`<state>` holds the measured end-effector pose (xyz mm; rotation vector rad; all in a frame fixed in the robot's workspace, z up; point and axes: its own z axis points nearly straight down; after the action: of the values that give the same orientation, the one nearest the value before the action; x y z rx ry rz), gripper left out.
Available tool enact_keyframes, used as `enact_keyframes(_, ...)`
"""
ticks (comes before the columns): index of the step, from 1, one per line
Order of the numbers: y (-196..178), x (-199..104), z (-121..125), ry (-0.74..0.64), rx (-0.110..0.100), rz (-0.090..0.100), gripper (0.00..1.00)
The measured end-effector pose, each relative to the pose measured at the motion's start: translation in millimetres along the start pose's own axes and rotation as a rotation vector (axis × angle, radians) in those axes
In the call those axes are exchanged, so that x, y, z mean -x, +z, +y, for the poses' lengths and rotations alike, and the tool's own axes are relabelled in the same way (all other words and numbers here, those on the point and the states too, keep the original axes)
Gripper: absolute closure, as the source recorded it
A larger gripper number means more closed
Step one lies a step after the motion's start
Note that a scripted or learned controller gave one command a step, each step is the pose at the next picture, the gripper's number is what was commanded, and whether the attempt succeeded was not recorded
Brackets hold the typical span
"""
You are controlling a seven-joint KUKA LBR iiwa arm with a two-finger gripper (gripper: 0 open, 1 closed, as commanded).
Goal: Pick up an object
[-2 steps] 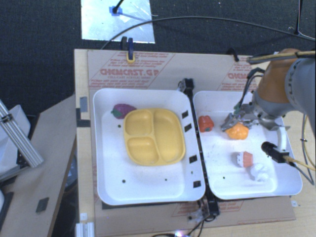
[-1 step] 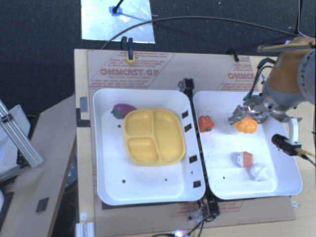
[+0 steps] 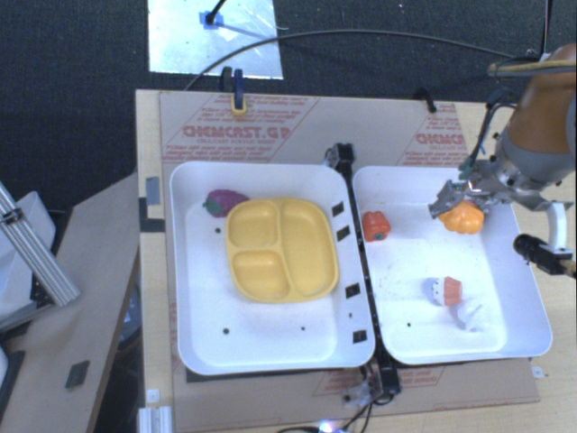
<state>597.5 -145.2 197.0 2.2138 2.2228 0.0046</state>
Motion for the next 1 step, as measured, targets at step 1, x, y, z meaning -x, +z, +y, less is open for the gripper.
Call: enact_keyframes(1,-15.2,0.1,1.1,0.000,-0.001,0.000,1.00)
